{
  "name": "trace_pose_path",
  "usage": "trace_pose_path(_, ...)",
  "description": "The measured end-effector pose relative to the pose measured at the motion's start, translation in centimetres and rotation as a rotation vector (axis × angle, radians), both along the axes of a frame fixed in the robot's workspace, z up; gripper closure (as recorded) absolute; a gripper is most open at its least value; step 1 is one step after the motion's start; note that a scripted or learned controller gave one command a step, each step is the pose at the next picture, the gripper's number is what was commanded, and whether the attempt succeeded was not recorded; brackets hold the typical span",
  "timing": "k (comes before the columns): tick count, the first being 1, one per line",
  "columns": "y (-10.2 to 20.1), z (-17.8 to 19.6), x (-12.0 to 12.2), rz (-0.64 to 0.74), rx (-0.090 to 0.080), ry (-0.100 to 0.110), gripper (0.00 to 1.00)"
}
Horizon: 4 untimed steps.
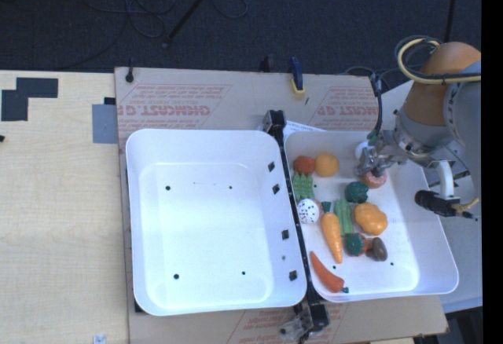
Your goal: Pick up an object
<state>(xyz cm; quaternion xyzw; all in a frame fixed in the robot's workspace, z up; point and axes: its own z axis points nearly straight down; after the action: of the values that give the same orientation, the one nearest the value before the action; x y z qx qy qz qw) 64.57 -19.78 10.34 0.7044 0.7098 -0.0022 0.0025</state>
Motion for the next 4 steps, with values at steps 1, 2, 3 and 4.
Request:
trace_pose_path(1,6.3,-1.0,0.0,-0.006,-0.002,-0.005,1.0)
trace_pose_path(2,6.4,-1.0,0.1,-0.007,0.002,-0.006,1.0)
trace_pose_path(3,6.4,-1.1,0.1,-0.006,0.004,-0.006,0.0)
trace_pose_path(4,10.1,-1.2,-3.2,-0.005,0.003,-0.005,0.0)
